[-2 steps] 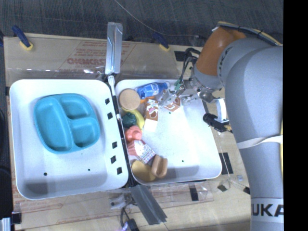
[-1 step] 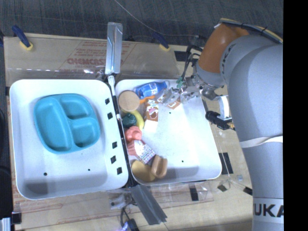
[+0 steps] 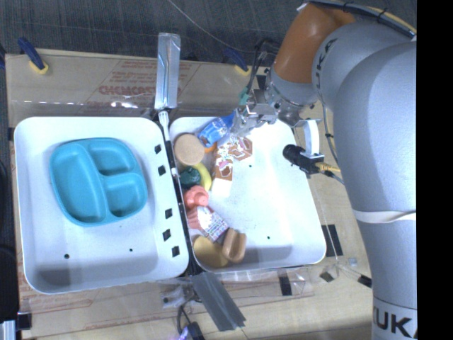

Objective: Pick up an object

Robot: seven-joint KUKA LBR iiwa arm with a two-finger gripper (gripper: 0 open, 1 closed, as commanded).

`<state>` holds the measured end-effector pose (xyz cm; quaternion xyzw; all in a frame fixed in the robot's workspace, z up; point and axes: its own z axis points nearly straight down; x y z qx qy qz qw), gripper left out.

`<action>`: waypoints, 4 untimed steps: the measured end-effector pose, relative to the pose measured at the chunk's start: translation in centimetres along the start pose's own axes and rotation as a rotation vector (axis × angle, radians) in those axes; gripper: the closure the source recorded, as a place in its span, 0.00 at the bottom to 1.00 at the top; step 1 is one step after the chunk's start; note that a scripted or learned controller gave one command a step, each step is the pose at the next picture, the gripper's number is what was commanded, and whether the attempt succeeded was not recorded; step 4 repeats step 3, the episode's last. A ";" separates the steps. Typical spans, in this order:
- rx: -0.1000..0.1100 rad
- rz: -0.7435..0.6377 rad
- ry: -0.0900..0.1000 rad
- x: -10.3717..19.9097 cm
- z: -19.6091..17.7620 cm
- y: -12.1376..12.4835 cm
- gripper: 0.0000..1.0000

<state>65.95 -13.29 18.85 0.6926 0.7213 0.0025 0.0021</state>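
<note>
Risk: the gripper [image 3: 239,122] may close on several things at once or slip, since the blue packet [image 3: 214,130], brown wrapper [image 3: 233,151] and round tan lid [image 3: 188,149] crowd just beside and below it.

Arm [image 3: 368,83]: reaches in from the right, wrist bent down over the right bin [image 3: 283,211]'s far corner.

Gripper state: cannot tell; nothing visibly held.

Blue tray [image 3: 99,179]: well apart, in the left bin [image 3: 42,261].
</note>
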 end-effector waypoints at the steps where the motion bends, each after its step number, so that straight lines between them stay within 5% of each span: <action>1: 0.007 0.003 0.000 -0.2 0.3 -0.2 0.00; 2: 0.010 -0.201 0.002 -0.9 -1.7 -5.3 0.00; 3: -0.025 -0.386 -0.018 0.5 6.5 0.1 0.00; 4: -0.025 -0.386 -0.018 0.5 6.5 0.1 0.00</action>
